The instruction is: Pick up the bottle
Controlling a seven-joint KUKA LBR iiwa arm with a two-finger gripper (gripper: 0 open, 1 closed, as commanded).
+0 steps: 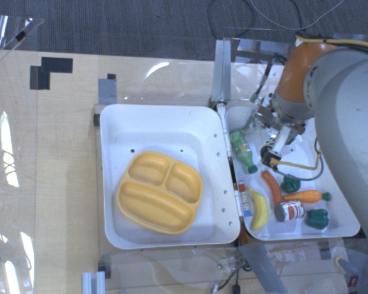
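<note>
Pick not done yet. Green bottle (242,151) is lying on its side in the right bin (346,225), close to that bin's left wall and touching nothing else. Gripper (265,122) sits just up and right of it, near but not on it. Can't tell from this angle whether the gripper is open or closed, and nothing shows in its grasp. Judgement: left to do are the approach, the grab and the lift.

Labels: bottle has a pale band, unreadable. Small can (289,211) has a red-and-white label, text too small to read.
</note>
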